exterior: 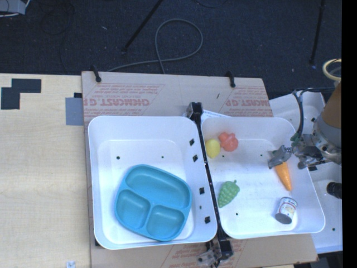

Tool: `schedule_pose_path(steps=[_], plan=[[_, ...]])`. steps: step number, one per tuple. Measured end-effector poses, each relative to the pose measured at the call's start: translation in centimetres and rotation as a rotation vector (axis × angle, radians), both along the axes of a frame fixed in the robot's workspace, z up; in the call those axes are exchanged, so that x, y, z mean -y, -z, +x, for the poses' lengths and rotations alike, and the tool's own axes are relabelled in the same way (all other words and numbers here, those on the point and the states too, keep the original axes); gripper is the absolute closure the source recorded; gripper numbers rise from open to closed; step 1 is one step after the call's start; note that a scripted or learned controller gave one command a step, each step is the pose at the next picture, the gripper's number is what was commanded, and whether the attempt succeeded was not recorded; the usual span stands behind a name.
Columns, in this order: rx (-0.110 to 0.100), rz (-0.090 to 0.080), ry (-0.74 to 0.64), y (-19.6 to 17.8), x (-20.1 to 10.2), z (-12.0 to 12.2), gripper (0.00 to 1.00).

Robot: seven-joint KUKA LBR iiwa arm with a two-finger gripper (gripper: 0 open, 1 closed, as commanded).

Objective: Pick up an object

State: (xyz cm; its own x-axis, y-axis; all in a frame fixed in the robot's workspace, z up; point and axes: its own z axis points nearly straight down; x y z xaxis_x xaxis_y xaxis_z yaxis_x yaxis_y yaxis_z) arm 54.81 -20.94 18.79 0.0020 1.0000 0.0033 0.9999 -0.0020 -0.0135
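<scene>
tabletop [39, 166] bears two bins | left bin [106, 130]: blue tray [152, 201] | right bin [254, 228]: carrot [284, 175] at right wall, green fruit [228, 194] near divider, pink fruit [228, 142] touching lemon [212, 147] at back, can [286, 210] on its side at front | jaws [283, 157] over carrot's upper end, spread or pinched: cannot tell

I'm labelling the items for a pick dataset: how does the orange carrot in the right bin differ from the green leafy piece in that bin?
The carrot is orange, long and tapered; the green piece is green, rounder and bumpy. The carrot lies near the bin's right side, right by the gripper; the green piece lies near the divider on the left, apart from the gripper. Both look like toy food and rest on the floor of the right bin.
</scene>
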Motion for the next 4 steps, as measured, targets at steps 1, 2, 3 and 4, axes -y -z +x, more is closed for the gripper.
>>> schedule_pose_path(steps=[1,2,3,4], plan=[[0.012,-0.003,-0.002,-0.6,0.0,0.3,0.0],[0.005,0.0,-0.002,5.4,-0.4,-0.6,0.0],[0.008,0.008,-0.006,10.0,-1.0,-0.5,0.0],[0.011,0.0,-0.002,8.9,-0.5,-0.5,1.0]])
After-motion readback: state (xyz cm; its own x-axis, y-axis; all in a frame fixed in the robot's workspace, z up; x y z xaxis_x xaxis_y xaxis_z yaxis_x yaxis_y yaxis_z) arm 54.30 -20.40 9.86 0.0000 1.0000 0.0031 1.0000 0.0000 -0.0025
